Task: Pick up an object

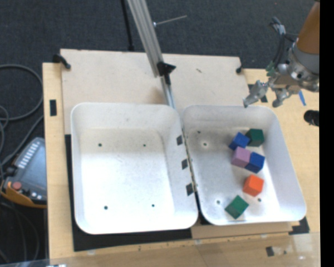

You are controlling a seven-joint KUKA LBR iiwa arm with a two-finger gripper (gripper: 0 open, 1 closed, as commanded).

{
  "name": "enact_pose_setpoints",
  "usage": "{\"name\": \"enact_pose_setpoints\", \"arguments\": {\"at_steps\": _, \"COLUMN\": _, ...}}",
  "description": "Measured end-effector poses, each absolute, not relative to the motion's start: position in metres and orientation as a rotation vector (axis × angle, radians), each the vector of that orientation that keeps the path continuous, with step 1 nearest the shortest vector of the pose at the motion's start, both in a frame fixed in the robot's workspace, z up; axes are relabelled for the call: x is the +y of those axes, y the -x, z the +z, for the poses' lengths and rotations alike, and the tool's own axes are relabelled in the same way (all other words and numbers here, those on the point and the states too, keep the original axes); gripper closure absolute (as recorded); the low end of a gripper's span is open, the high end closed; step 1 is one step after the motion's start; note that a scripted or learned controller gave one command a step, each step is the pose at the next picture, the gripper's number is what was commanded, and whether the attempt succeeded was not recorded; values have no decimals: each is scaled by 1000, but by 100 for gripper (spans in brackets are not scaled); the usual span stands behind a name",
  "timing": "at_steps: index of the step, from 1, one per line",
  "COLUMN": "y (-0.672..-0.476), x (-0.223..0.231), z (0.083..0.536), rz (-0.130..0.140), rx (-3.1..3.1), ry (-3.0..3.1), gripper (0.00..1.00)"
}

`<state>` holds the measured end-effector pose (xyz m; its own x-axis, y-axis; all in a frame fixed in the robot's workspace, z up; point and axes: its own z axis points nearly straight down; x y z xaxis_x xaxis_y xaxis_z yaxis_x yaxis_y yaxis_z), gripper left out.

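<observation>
The gripper [265, 96] hangs above the back rim of the right bin [286, 149], fingers spread apart, nothing between them; six small blocks sit in that bin; the pink block [240, 157] touches a blue block [256, 161]; each is squarish, so no long side shows.

arm [307, 32] cut off at right edge, handheld controller [28, 171] cropped at left, cables partly out of frame
</observation>
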<state>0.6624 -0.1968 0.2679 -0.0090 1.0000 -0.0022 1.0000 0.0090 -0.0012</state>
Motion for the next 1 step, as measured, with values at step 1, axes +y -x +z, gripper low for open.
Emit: {"name": "enact_pose_setpoints", "arguments": {"at_steps": 1, "y": -662, "x": -185, "z": 151, "rz": -6, "rx": 2231, "ry": -2217, "gripper": 0}}
